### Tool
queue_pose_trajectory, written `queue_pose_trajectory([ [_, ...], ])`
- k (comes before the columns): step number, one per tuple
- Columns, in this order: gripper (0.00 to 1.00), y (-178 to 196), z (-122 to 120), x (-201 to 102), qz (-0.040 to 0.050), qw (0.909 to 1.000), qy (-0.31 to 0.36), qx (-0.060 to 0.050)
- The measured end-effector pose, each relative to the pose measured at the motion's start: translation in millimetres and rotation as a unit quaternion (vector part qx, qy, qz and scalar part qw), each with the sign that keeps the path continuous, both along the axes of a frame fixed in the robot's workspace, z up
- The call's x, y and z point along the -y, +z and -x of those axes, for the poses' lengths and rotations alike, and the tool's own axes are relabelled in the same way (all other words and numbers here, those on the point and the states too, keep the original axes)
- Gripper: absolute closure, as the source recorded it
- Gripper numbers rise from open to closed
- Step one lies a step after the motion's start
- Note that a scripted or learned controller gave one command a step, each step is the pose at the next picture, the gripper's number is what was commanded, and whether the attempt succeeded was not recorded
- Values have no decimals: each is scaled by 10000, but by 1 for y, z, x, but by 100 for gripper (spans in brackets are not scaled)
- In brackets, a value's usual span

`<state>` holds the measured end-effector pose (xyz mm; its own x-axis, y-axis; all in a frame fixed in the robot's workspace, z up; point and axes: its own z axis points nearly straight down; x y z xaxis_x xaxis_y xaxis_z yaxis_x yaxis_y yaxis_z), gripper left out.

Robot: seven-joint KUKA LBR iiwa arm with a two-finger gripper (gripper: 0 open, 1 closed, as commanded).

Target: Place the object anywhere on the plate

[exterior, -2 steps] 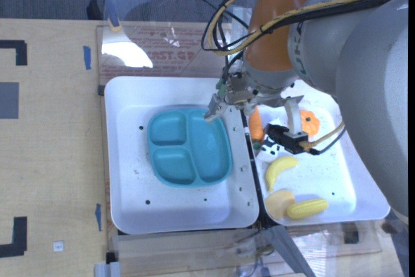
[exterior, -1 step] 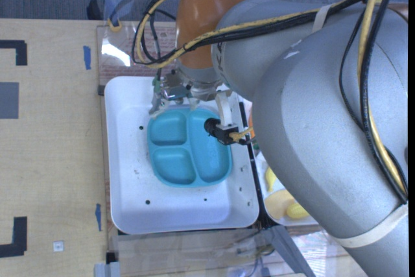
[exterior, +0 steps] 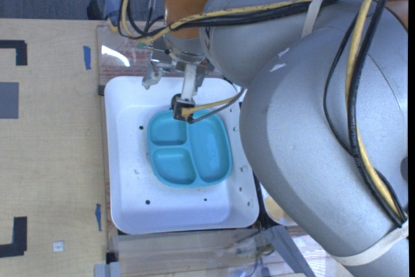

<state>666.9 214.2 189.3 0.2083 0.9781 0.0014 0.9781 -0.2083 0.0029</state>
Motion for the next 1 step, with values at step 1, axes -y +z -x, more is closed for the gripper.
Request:
queue_pose_trajectory([
  [1, 100, 8, 0, -2, 15, 10000, 24, -5],
])
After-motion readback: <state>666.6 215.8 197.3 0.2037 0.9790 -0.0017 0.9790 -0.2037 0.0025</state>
